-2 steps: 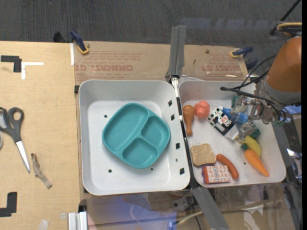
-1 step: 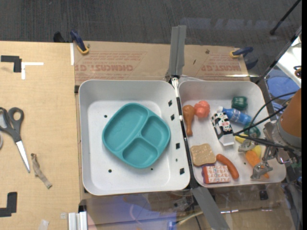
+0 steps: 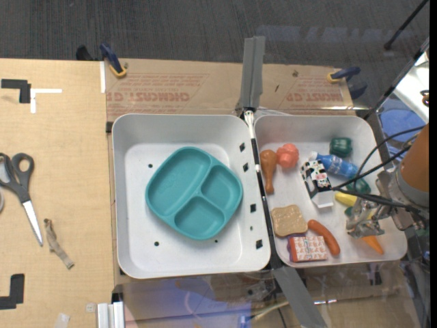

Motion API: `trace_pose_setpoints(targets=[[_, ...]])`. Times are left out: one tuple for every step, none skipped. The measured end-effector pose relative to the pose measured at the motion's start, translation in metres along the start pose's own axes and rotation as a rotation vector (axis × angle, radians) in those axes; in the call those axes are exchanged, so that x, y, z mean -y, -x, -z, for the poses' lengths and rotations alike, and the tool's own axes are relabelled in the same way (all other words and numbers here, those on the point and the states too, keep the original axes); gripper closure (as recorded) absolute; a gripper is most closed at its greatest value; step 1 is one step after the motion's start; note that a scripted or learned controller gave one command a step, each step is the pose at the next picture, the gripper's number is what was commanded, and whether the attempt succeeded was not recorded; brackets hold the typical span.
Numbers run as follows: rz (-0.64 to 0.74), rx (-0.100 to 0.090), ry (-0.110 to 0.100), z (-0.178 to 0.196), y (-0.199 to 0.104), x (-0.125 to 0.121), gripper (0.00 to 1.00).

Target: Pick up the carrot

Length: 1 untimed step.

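The carrot (image 3: 373, 244) is a small orange piece lying at the front right corner of the right bin (image 3: 355, 123); just its tip shows. My gripper (image 3: 362, 224) hangs directly over it at the bin's right side, covering the carrot's upper part. Cables and the wrist blur the area, so whether the carrot is gripped is unclear.
The right bin also holds a red-orange sausage (image 3: 323, 236), bread slice (image 3: 289, 219), red packet (image 3: 307, 248), drumstick (image 3: 268, 166), pink ball (image 3: 288, 154), cow-print carton (image 3: 317, 177), blue bottle (image 3: 336, 164), green item (image 3: 341, 146) and yellow item (image 3: 347, 198). A teal divided plate (image 3: 194, 192) lies in the left bin (image 3: 130, 203).
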<state>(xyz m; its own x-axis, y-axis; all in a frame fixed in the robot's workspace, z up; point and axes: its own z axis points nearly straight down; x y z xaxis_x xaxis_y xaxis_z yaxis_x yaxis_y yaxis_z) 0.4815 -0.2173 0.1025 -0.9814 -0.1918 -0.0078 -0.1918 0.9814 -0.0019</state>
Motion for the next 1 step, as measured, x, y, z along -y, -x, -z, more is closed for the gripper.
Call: trace_pose_setpoints(targets=[[-0.031,-0.003,0.001,0.0961,0.0422,-0.0784,1.0]])
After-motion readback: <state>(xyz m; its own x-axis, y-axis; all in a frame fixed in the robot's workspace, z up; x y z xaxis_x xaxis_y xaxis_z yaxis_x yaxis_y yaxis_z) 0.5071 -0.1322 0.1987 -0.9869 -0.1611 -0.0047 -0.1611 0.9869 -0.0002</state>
